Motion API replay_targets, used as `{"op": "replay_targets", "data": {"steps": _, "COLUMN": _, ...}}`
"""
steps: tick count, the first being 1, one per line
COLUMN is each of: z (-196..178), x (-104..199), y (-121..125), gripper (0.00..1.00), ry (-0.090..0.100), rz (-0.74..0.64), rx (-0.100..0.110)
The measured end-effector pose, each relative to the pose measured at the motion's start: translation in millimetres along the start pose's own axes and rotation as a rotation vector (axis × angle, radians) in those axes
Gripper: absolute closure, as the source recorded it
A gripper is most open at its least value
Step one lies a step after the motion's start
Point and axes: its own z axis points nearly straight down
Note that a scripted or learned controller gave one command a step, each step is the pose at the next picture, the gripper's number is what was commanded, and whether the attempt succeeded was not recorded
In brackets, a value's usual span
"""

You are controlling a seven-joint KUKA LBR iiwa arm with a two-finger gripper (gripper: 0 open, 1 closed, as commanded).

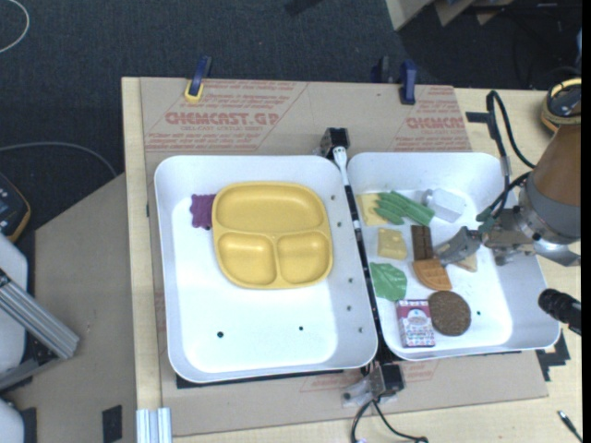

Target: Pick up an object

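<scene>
The right bin (480,169) holds several toy food pieces. Among them are a green leafy piece (404,208), a white block (447,203), a yellow cheese wedge (391,244), a dark brown bar (421,241), an orange-brown pastry (431,273), a green leaf (389,281), a round brown cookie (450,312) and a red and white packet (416,324). My gripper (459,245) reaches in from the right and hangs low over the bin's middle, just right of the brown bar and above the pastry. A tan piece (468,263) lies partly under it.
The left bin (249,335) carries a yellow divided plate (272,233) with a purple piece (201,209) at its left edge. A black divider with a clip (335,142) runs between the bins. Cables (499,127) trail at the right.
</scene>
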Motion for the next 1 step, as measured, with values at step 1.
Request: {"op": "replay_targets", "data": {"steps": 1, "z": -7.4, "x": 0.7, "y": 2.8, "gripper": 0.00, "ry": -0.002, "rz": -0.004, "rx": -0.015}}
